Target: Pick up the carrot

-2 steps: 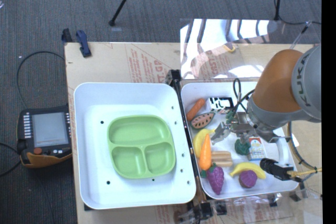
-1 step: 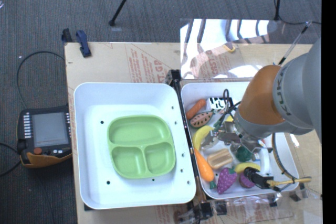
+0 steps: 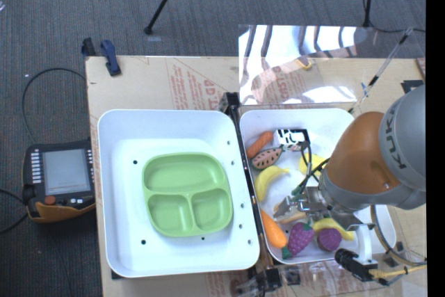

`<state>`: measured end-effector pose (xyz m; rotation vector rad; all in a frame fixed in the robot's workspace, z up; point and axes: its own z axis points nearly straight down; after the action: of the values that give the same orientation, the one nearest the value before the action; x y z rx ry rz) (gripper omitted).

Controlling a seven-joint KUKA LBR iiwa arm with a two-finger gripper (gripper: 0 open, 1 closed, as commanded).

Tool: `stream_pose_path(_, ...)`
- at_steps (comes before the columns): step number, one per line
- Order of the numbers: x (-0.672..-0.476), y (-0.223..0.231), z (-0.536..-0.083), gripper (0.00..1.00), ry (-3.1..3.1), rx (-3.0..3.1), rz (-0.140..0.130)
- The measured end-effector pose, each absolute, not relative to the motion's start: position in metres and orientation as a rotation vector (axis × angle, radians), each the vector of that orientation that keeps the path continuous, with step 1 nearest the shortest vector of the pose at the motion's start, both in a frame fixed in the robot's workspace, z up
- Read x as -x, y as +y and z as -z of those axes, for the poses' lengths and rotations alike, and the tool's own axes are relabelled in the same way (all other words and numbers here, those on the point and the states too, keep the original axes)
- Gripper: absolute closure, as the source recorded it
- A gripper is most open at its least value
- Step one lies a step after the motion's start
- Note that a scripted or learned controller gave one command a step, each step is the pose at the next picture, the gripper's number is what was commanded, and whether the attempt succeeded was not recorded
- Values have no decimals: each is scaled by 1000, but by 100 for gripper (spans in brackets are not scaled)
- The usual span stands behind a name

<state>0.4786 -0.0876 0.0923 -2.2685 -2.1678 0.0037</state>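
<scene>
The carrot (image 3: 273,229) lay in the right bin (image 3: 341,116), near the front left corner, slanting along the left wall with purple grapes (image 3: 300,238) just beside it. A second orange piece (image 3: 260,144) sat toward the back of the same bin, above a banana (image 3: 268,181). The gripper (image 3: 295,205) hung over the middle of that bin, between the banana and the carrot, under the arm's orange band (image 3: 358,156); whether it was spread or closed, or held anything, could not be told. The left bin (image 3: 111,142) held a green divided plate (image 3: 186,193). The likely trouble: the carrot was crowded against the wall and the grapes, so a closing grasp might catch the wrong piece or push the carrot aside, and the other orange toy could be mistaken for it
</scene>
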Motion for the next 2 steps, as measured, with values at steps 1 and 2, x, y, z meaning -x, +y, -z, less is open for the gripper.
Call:
stream_pose_path(1,-478,-88,-100,100,-2154,2274,-5)
stream_pose_path(2,-478,-88,-100,0,-2154,2275,-6)
